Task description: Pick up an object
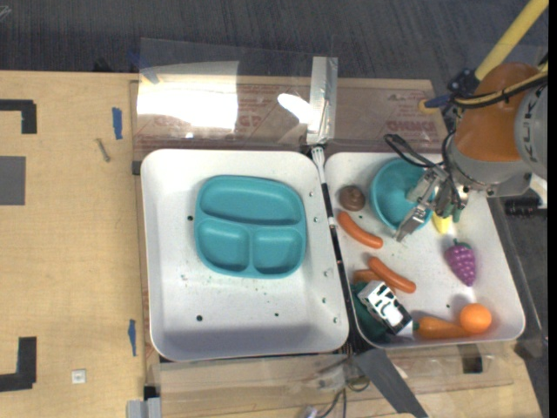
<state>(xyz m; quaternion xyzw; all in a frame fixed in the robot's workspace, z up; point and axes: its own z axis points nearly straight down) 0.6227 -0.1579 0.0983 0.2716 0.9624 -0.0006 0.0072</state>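
Note:
My gripper [430, 211] hangs over the upper part of the right bin [505, 273], beside the teal bowl [393, 190]. Its fingers stand apart, one silver finger [411, 222] near the bowl's rim, and I see nothing held between them. A small yellow item [444, 224] lies in the bin just under the right finger. Around it lie a brown ball [352, 198], two orange sausages [359, 229] [392, 275], purple grapes [461, 262], an orange [475, 318], a carrot [438, 326] and a black-and-white object [384, 305].
The left bin [165, 277] holds a teal divided plate [251, 225]. A clear plastic sheet and a metal strip [321, 103] stand behind the bins. The arm's orange band [492, 124] rises at the right.

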